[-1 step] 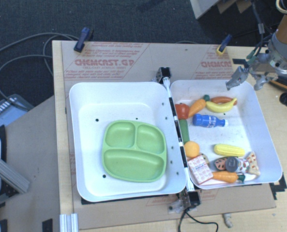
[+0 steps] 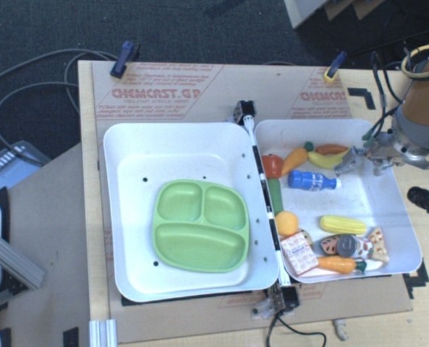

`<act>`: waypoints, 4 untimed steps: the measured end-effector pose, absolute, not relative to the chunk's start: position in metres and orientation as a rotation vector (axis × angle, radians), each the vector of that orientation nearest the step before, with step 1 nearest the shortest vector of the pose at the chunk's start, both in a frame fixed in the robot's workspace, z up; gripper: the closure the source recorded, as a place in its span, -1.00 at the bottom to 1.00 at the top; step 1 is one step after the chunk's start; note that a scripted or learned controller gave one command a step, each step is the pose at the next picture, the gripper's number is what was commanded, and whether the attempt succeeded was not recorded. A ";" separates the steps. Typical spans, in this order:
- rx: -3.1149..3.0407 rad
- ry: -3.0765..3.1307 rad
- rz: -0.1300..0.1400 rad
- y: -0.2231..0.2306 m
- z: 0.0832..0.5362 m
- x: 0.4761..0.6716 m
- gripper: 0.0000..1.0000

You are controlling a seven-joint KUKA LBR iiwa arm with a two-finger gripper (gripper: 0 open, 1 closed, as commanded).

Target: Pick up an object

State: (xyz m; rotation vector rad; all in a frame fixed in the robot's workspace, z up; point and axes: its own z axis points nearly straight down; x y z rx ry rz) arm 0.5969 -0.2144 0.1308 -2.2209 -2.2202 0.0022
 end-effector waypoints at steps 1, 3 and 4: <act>-2.221 -2.220 0.001 -0.182 0.084 0.523 -1.00; -2.225 -2.222 0.000 -0.206 0.135 0.520 -1.00; -2.220 -2.223 -0.002 -0.120 0.084 0.609 -1.00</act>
